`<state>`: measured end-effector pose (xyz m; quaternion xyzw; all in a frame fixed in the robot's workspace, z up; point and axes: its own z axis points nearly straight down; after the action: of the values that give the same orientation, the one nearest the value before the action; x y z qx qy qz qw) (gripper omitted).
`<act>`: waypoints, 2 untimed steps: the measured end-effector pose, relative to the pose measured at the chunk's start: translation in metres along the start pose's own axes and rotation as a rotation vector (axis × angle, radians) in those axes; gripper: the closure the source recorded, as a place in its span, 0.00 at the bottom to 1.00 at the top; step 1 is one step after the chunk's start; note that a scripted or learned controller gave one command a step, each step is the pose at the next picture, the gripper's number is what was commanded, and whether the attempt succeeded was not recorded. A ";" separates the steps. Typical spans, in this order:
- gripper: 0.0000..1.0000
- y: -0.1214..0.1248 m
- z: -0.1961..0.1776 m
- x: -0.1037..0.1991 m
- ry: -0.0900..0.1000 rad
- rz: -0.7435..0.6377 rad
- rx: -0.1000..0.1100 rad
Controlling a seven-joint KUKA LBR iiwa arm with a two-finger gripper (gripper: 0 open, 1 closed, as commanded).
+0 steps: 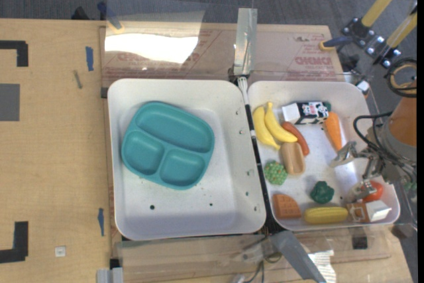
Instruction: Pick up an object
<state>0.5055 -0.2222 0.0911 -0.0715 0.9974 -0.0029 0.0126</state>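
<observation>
Orange plastic carrot (333, 130) should be approached straight from above by the gripper (358, 172), whose state cannot be told.

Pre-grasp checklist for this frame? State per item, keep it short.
1. Targets in the right bin: ok. Bananas, carrot, hot dog, corn cob and broccoli lie there.
2. Pincer over the bin: ok, it sits at the right bin's right side.
3. Pincer finger state: cannot tell, metal parts blur together.
4. Anything gripped: cannot tell; no object is seen between the fingers.
5. Space around a target: not ok near the pincer, where a small red item and a box crowd the corner.
6. Teal tray in the left bin: ok, well apart from the arm.
</observation>
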 end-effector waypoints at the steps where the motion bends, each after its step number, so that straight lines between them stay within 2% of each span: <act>1: 0.00 0.086 0.002 -0.069 0.005 -0.069 -0.006; 2: 0.00 0.050 -0.026 -0.154 0.035 -0.226 -0.017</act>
<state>0.6497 -0.1503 0.1207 -0.1836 0.9830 0.0028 -0.0060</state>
